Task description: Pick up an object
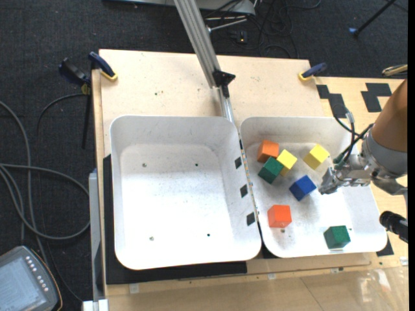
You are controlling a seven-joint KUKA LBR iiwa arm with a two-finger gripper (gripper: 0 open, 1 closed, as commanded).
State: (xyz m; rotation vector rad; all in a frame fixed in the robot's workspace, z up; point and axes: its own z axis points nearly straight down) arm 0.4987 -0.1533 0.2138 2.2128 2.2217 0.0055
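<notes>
Pincer (327,185) sits low inside the right bin (363,241), reaching in from the right, its tip just beside the blue cube (303,187). Finger spacing can't be told from this angle; the tip is a dark blur against the white floor. No block visibly between the fingers.

Arm (389,141) grey, orange band showing at the right edge, cables trailing off the wrist.

Contents of right bin: an orange cube (268,150) at the far left, a yellow cube (286,159) just beside it, a green cube (271,170) touching or nearly touching the yellow one. Another yellow cube (318,155) lies a little apart to the right. The blue one lies nearer, right of that cluster. A second orange cube (279,215) sits near the dividing wall, a second green cube (337,236) at the near right corner, well apart from the rest.

Left bin (123,193) holds only specks.

Progress, as I judge it: approach looks made, with the blue cube the likely target since it is closest to the tip. Nothing lifted yet; every block rests on the bin floor. Closing on a block and raising it clear are left to do.
</notes>
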